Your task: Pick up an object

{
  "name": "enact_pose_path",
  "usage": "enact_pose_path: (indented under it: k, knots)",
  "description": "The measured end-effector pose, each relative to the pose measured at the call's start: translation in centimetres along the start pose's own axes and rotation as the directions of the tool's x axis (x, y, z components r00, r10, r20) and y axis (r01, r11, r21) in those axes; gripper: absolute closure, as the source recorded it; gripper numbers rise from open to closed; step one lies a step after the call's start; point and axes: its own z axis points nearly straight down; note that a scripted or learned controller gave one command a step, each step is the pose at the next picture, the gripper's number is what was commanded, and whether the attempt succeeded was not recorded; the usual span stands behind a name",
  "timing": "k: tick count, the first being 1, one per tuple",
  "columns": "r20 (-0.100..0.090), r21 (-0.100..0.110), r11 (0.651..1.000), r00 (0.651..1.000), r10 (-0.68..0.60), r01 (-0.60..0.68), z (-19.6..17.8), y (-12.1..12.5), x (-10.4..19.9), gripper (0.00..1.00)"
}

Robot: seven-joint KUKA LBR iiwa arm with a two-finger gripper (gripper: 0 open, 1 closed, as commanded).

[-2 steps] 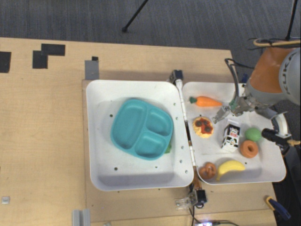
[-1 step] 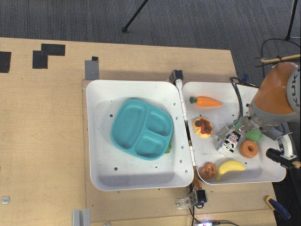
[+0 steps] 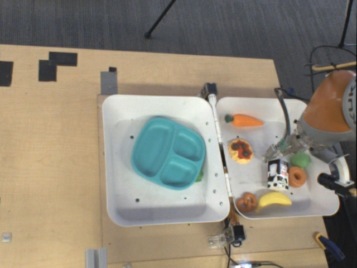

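- We see the arm (image 3: 333, 108) reach in from the right, its orange band above the wrist, bent down over the right bin (image 3: 262, 108).
- The gripper (image 3: 277, 151) hangs low in that bin, just above a black-and-white carton (image 3: 275, 176); we cannot tell its state.
- Beside the carton lie a green ball (image 3: 301, 160) and a brown doughnut (image 3: 297, 177), both close to the wrist.
- A banana (image 3: 274, 200) and a brown pastry (image 3: 247, 201) sit near the front wall.
- A carrot (image 3: 244, 120) lies at the back, a small pizza (image 3: 241, 151) mid-bin.
- The left bin (image 3: 120, 149) bears a teal divided plate (image 3: 168, 152).
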Motion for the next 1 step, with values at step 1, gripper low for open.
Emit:
enact_pose_path:
  k: [1]
  knots:
    - [-0.007,0.008,0.995,0.995,-0.099,0.099,-5.85,5.62,2.14,1.0]
